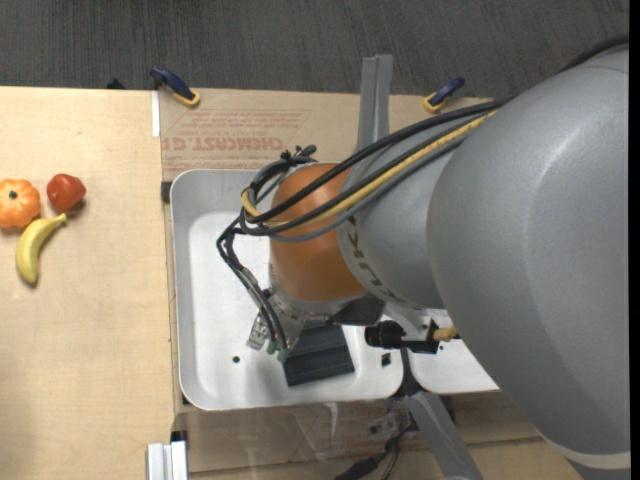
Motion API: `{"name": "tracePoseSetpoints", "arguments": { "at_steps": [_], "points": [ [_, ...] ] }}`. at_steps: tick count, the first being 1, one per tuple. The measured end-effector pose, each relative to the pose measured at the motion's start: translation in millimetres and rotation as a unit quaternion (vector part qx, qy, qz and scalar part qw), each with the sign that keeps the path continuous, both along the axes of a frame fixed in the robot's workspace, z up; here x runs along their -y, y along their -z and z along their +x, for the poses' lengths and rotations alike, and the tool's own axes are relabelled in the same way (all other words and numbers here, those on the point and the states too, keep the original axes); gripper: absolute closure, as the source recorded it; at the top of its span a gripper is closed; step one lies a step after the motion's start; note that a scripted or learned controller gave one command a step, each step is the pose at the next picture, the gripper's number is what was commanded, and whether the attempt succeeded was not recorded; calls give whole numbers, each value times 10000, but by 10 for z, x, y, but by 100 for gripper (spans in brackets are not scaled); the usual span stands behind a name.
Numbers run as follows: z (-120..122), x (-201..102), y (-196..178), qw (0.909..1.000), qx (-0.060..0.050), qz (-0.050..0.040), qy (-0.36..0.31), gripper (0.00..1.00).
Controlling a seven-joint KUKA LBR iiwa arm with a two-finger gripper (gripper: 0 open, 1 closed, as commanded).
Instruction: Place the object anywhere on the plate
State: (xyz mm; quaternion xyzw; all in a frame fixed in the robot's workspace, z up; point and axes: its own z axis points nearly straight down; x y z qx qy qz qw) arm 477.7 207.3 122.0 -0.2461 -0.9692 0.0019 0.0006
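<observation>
So the light wooden bench [90, 348] has a shallow white plastic bin [200, 298] sitting on brown cardboard [240, 133], and off to the left there's an orange tangerine [17, 204], red tomato [66, 191] and yellow banana [35, 248] bunched together.

Red print on cardboard sheet [235, 128] (upside down), one word roughly "CHEMCAST"; rest illegible.

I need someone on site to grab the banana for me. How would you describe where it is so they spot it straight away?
Start at the bare wooden benchtop left of the white bin, near the view's left edge. Three pieces of fruit sit together there: an orange, a red tomato-like fruit and, just below them, the banana. It is the one long, curved, yellow piece; the other two are round.
</observation>
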Motion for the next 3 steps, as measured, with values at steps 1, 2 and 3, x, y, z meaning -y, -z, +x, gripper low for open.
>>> {"name": "tracePoseSetpoints", "arguments": {
  "at_steps": [1, 2, 3],
  "points": [
    [11, -210, -1025, 9919, 20, 13, -1269, 100],
    [215, -201, 307, 9920, 5, 11, -1261, 100],
    [199, -211, -908, 9355, 22, 19, -3534, 100]
  ]
}}
